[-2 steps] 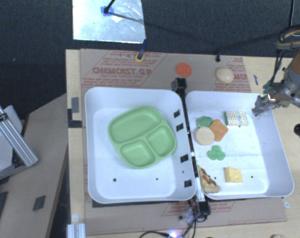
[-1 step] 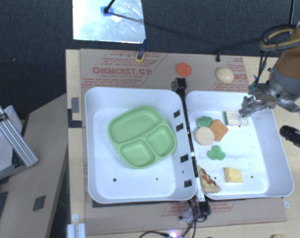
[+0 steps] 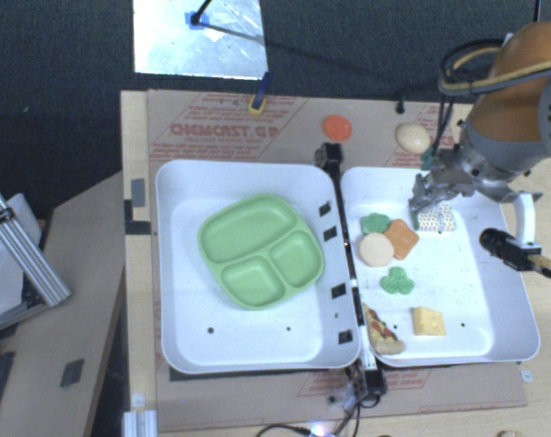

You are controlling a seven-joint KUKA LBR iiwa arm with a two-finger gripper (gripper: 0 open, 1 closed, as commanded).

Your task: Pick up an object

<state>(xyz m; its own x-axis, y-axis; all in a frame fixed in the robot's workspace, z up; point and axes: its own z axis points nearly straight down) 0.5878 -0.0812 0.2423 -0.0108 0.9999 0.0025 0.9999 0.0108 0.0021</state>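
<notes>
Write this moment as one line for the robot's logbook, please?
task: pick up an object | gripper: low over right bin, above a white speckled block | grasp: cannot tell | left bin: green tray

A green divided plate lies in the left bin. Behind the bins, an orange disc and a cream ball rest on cardboard.

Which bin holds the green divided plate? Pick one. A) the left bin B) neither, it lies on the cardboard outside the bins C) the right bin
A: the green divided plate lies flat in the left bin, while the right bin holds small food pieces such as the yellow cheese wedge.
</notes>
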